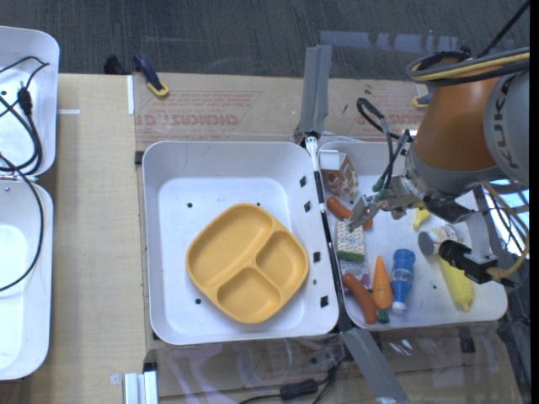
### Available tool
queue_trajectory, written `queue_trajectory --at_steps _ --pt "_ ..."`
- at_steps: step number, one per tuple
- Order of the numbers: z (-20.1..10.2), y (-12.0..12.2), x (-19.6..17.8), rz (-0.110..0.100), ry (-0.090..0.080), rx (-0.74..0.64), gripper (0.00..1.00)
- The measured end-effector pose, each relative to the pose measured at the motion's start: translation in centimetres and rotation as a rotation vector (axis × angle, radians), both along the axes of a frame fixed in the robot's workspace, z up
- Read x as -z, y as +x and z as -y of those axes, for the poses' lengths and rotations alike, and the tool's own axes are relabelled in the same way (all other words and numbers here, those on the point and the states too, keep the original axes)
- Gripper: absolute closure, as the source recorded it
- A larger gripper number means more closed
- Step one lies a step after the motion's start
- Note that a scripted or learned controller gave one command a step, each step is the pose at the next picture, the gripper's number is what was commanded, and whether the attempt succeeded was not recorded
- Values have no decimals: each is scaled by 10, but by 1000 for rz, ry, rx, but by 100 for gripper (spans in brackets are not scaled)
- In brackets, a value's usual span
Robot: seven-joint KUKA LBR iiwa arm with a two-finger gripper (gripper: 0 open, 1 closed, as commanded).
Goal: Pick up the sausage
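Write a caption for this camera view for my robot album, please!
Grey-and-orange robot gripper hovers over a reddish sausage in the right white bin.

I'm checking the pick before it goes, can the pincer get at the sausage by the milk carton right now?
Probably yes. The pincer hangs close beside the sausage, which lies uncovered near the right bin's left wall, just below the carton; the wall and carton crowd it slightly.

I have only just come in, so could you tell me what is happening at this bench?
The grey arm with the orange band reaches into the right white bin, its claw low beside a reddish sausage near the bin's left wall. A second reddish sausage, an orange carrot, a blue bottle and a yellow banana lie there too. The left white bin holds a yellow divided plate.
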State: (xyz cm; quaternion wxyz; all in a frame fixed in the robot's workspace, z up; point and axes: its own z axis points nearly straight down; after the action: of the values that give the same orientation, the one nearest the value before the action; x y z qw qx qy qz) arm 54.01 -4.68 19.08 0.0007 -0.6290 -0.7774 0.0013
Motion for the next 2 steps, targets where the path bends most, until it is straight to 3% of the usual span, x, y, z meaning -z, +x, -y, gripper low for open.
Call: queue_trajectory --at_steps 1,2 --pt "-13 -25 -5 0 1 -25 0" --pt "-3 19 0 1 0 -83 0"
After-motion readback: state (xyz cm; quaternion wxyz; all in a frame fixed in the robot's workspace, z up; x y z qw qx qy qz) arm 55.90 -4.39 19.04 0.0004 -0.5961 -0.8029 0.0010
